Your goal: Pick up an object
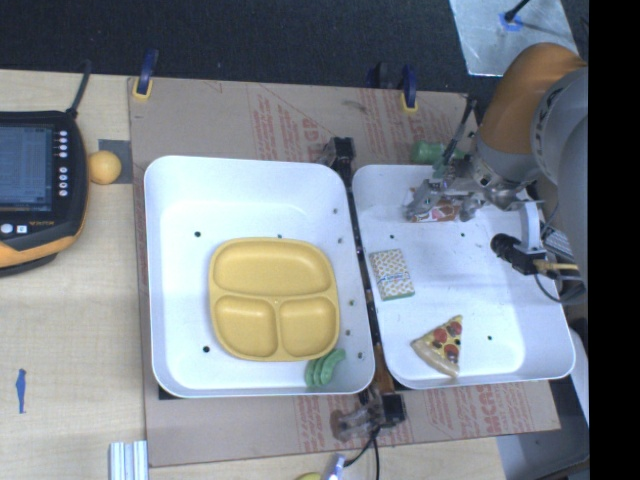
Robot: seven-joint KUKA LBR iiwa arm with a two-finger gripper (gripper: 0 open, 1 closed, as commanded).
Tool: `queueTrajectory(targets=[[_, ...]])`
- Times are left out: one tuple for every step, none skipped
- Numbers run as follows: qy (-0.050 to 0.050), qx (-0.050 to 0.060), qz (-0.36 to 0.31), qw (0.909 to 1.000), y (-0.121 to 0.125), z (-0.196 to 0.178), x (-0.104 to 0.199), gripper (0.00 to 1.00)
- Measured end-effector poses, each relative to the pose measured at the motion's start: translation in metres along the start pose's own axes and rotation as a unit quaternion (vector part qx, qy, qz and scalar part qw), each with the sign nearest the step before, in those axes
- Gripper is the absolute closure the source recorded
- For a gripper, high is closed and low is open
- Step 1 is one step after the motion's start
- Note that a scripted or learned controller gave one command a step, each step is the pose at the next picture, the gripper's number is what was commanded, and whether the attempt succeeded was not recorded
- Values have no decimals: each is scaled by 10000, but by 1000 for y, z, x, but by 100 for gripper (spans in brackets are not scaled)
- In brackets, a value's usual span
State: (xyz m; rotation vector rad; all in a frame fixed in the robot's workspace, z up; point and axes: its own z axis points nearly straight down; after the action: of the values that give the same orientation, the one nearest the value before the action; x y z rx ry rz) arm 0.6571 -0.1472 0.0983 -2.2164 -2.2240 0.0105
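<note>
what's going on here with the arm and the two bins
A grey arm reaches in from the right, with its gripper low over the far end of the right bin. Nothing can be made out between its fingers. A pizza slice and a small patterned block lie in that bin. The left bin holds a yellow divided tray and a green piece by its near right corner.
</note>
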Motion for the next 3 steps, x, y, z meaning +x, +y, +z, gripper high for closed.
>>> queueTrajectory(targets=[[41,3,-5,10000,0,0,-17,0],[57,11,-11,10000,0,1,-29,0],[63,67,-14,10000,-2,-8,-30,100]])
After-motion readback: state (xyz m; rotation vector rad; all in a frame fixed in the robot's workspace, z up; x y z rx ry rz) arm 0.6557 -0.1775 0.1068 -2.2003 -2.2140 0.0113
